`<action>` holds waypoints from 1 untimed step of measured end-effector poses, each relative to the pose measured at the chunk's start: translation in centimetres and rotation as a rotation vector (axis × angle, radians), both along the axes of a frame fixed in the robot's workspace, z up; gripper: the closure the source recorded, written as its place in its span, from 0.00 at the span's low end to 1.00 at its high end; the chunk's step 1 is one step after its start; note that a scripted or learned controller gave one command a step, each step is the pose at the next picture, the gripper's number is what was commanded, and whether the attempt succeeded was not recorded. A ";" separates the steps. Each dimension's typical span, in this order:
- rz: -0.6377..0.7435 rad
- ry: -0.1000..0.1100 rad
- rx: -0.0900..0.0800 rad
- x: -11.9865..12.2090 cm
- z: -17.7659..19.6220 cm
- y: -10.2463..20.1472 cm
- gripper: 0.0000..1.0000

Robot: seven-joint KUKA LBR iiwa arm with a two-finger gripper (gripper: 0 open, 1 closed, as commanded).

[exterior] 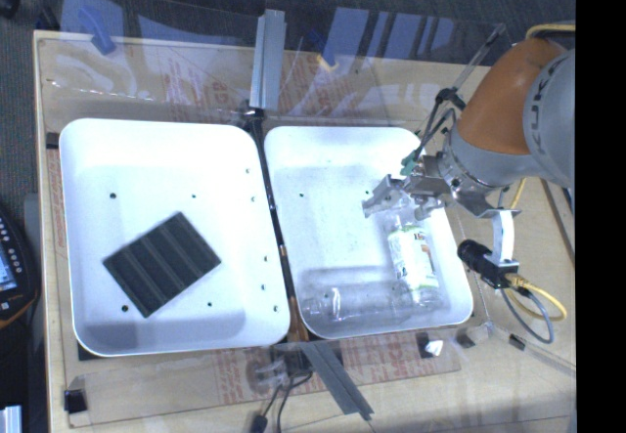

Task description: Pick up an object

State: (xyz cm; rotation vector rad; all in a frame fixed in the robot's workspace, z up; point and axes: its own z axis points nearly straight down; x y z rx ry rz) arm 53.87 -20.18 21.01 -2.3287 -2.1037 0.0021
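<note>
Camera view shows the arm's hand (pixel 399 194) low over the right white plastic bin (pixel 323 152), near its far right part; whether it is open or closed cannot be told. Just beside it, toward the near wall, lies a small white bottle with a green-printed label (pixel 412 260), its long axis running roughly away from the hand. A clear plastic bottle (pixel 357 302) lies crosswise along the near wall. Across the surface, the left bin (pixel 88 143) holds a dark ribbed rectangular slab (pixel 161 263).
</note>
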 end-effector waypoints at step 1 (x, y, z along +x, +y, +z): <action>0.026 -0.003 -0.002 -0.4 0.8 -0.4 0.00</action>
